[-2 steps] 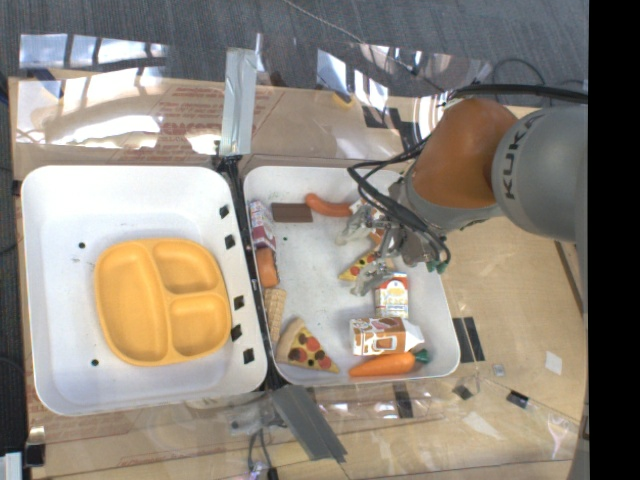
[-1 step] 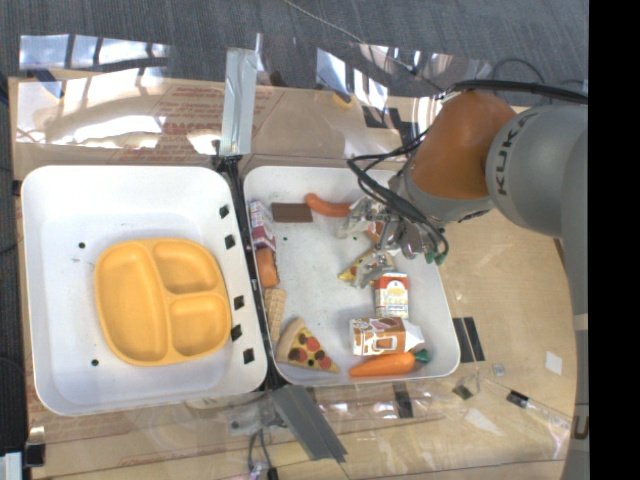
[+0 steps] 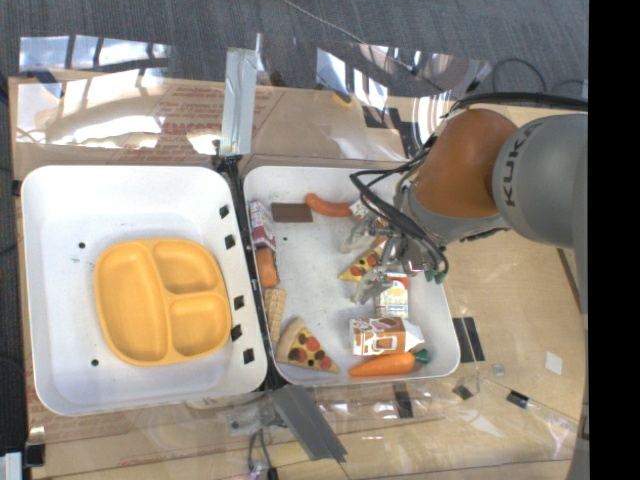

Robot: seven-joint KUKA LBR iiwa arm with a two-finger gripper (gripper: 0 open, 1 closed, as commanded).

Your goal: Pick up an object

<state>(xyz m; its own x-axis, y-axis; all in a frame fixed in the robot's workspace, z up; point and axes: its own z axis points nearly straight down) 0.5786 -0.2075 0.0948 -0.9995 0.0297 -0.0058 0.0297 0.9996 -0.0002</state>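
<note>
My gripper (image 3: pixel 368 262) is low in the right bin (image 3: pixel 300 183), below the arm's orange band (image 3: pixel 455 168). It stands open, with one metal finger (image 3: pixel 357 236) toward the bin's back and the other toward its front. A small pizza slice (image 3: pixel 360 268) lies on the bin floor in the gap between them; I cannot tell whether the fingers touch it. A small juice carton (image 3: pixel 394 298) lies just in front of the gripper, and an orange sausage (image 3: pixel 328 206) just behind it.
The right bin also holds a brown bar (image 3: pixel 292 212), a wrapped packet (image 3: pixel 262 224), a second sausage (image 3: pixel 266 267), a cone (image 3: pixel 275 309), a bigger pizza slice (image 3: pixel 305 349), a milk carton (image 3: pixel 377 336) and a carrot (image 3: pixel 384 366). A yellow divided plate (image 3: pixel 160 300) sits in the left bin (image 3: pixel 60 193).
</note>
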